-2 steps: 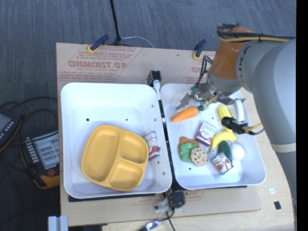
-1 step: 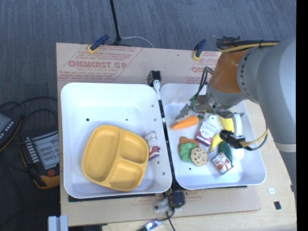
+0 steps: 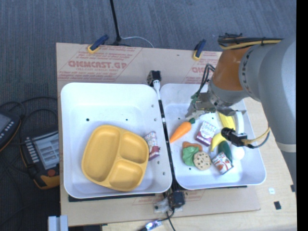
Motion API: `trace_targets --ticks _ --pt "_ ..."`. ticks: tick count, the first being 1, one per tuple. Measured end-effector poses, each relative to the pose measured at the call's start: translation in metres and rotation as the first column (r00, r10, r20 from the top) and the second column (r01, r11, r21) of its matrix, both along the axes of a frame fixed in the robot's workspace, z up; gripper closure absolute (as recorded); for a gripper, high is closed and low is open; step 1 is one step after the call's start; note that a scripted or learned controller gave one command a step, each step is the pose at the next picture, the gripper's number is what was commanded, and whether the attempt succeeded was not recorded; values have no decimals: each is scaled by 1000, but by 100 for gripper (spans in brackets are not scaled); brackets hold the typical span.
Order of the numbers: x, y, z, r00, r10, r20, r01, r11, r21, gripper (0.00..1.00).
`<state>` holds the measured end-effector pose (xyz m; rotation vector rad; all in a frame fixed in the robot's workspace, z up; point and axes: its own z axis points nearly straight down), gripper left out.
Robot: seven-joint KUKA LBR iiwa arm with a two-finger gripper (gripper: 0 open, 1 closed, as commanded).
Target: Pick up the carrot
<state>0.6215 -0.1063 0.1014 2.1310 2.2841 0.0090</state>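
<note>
Carrot point(image 3: 181, 131) lies in right bin point(image 3: 250, 177), near its left wall, tip pointing near-left, green top toward far-right. Gripper point(image 3: 198, 110) hovers just far-right of carrot top, w/ nothing between the fingers; can't tell if open or closed. Yellow divided plate point(image 3: 115, 156) sits in left bin point(image 3: 96, 97). Cookie point(image 3: 202, 160) lies near-right of carrot.

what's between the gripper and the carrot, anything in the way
Nothing visible. The gripper hangs just above and right of the carrot, with bare bin floor between them. The nearest clutter, a small carton, lies on the carrot's right, off that path.
</note>
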Motion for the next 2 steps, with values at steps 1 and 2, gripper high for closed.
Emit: trace_targets --ticks 1,2 --pt "-85 -2 -7 914 -405 9 405 914 13 100" --pt "-86 0 -11 915 -403 1 403 915 13 0"
